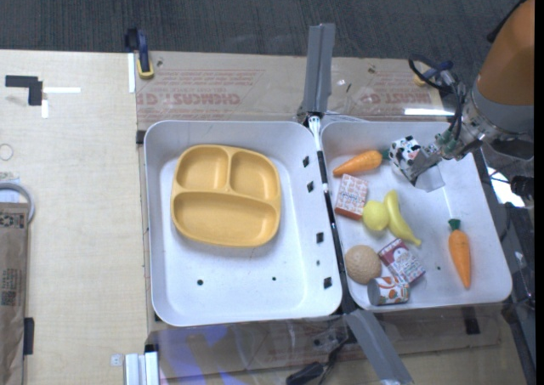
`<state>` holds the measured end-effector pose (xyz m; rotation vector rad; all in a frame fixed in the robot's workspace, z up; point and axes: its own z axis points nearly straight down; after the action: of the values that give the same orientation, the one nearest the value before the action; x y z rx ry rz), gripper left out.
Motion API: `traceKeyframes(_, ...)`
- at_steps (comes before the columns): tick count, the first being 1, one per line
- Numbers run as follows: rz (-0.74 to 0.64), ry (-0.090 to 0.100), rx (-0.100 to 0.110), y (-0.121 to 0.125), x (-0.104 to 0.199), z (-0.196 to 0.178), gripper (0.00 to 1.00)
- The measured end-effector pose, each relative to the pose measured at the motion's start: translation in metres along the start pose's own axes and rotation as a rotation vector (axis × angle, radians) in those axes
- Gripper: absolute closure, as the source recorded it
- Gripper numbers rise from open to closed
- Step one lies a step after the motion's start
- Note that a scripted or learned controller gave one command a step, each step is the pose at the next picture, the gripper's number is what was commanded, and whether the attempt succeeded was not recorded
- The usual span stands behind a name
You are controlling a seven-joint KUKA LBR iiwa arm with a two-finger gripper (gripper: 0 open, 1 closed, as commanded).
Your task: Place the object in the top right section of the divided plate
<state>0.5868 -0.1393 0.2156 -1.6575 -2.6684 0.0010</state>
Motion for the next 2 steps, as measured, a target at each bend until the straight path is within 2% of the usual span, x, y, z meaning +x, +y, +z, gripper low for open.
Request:
traceKeyframes(1, 0.309, 0.002, 0.005, 0.004, 0.079, 0.027, 1.0)
traceKeyframes(2, 0.136, -0.013, 0.01, 0.027, 0.147, 0.025, 1.0)
